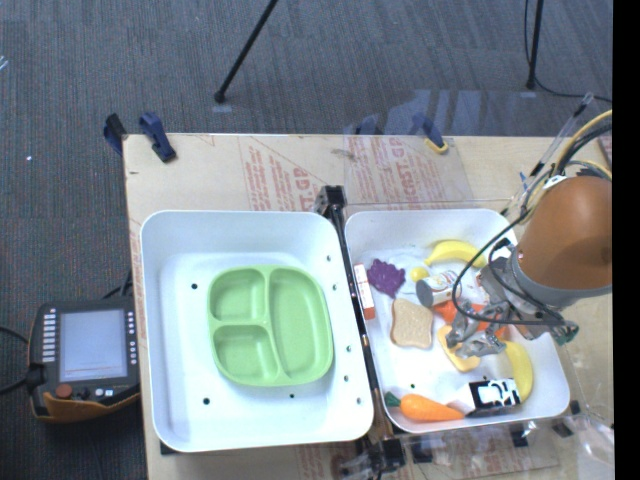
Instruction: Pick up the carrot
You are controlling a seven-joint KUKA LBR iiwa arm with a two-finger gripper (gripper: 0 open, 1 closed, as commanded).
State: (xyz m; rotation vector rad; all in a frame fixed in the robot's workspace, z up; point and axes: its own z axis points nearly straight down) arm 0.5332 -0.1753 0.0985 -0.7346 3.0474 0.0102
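Well apart: carrot [432,407] at bin's near edge, tool [478,342] above; grip unclear

Robotics lab: teach pendant [88,356] (floor), tripod legs [252,38].

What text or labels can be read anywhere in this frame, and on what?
Cardboard sheet under the bins: red printed lettering and triangle marks, upside down and too blurred to read.
Small black-and-white box in the right bin: markings too small to read.
Pendant screen on the floor: blank glare, no readable text.
Nothing else carries text.
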